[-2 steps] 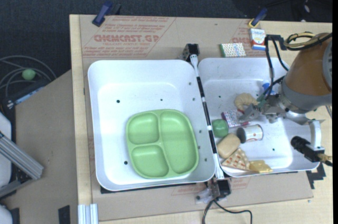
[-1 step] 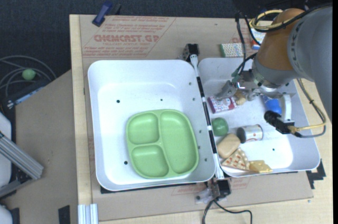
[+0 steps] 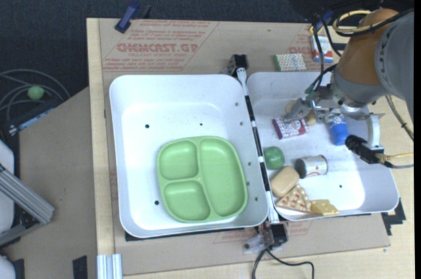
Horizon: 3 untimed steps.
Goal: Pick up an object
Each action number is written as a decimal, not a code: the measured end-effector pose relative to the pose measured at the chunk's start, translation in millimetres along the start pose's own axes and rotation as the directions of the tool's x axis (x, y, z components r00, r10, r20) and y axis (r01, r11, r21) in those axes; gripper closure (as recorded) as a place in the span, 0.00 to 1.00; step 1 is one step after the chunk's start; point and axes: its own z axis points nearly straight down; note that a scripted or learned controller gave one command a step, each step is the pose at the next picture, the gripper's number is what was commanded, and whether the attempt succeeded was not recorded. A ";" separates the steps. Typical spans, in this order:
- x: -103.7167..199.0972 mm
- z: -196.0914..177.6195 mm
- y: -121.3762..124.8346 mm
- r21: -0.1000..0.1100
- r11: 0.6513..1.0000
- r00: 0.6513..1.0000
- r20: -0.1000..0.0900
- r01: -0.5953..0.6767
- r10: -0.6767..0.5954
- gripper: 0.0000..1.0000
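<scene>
You cannot tell the gripper's [image 3: 301, 110] state; hovering by the maroon packet [image 3: 290, 128], it may nudge that against the blue cylinder [image 3: 338, 133].

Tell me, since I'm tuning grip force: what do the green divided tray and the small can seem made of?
Green three-compartment tray: looks like moulded plastic, matte, uniformly coloured with soft rounded edges. Small silver can with a red label: probably metal, judging by its bright sheen, though coated card can't be excluded.
</scene>
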 end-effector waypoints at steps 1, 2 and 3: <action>27.5 0.4 39.7 0.000 1.000 1.000 -0.001 0.001 -0.001 0.00; 20.8 0.7 47.4 0.002 1.000 1.000 -0.002 0.002 -0.002 0.00; 25.5 0.2 32.7 0.001 1.000 1.000 0.000 -0.001 0.001 0.00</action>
